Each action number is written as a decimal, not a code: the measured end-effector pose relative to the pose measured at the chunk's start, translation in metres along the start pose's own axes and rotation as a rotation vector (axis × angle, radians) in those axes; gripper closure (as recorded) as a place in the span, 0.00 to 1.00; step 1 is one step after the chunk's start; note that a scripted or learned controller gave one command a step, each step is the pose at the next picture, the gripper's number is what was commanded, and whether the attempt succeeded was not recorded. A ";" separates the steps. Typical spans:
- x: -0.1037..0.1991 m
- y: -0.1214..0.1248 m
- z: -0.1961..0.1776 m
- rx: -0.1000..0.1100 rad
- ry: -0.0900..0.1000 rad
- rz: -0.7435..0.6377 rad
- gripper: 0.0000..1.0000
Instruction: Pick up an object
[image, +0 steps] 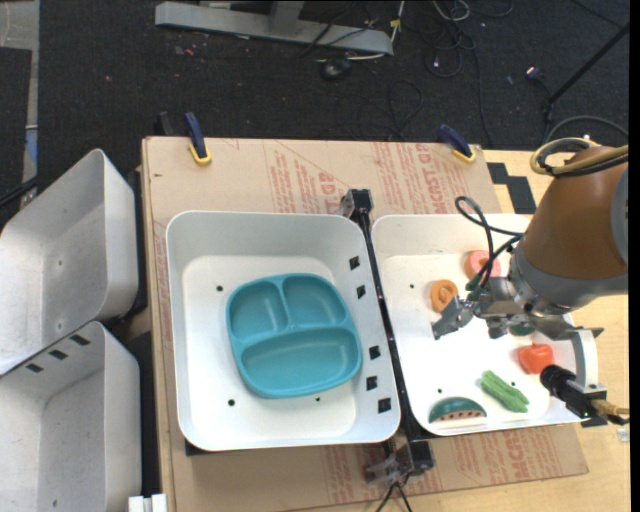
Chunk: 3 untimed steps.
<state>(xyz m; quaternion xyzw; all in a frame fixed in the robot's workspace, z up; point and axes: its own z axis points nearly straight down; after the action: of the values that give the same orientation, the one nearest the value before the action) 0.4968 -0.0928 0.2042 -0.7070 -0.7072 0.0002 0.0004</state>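
The gripper hangs beside the orange ring-shaped toy; jaw state cannot be told. The toy looks light, rigid and smooth. Grasp across its rim.

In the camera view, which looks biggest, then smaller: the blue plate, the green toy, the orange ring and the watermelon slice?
1. Blue plate, by far the biggest.
2. Watermelon slice and green toy look about alike; I won't rank them.
3. Orange ring, the smallest.

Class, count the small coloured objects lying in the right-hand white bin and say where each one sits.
5: an orange ring-shaped piece and a pink piece near the bin's far side, a red-orange piece, a green pod-shaped piece and a dark green domed piece near its front. The arm may hide others.
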 end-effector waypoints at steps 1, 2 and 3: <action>-0.001 -0.010 0.049 0.005 0.001 0.003 0.00; -0.005 -0.015 0.111 0.005 0.001 0.003 0.00; -0.005 -0.015 0.112 0.001 0.001 0.003 0.00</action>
<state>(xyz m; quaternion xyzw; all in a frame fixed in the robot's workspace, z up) 0.4816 -0.0977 0.0920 -0.7079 -0.7063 0.0003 0.0013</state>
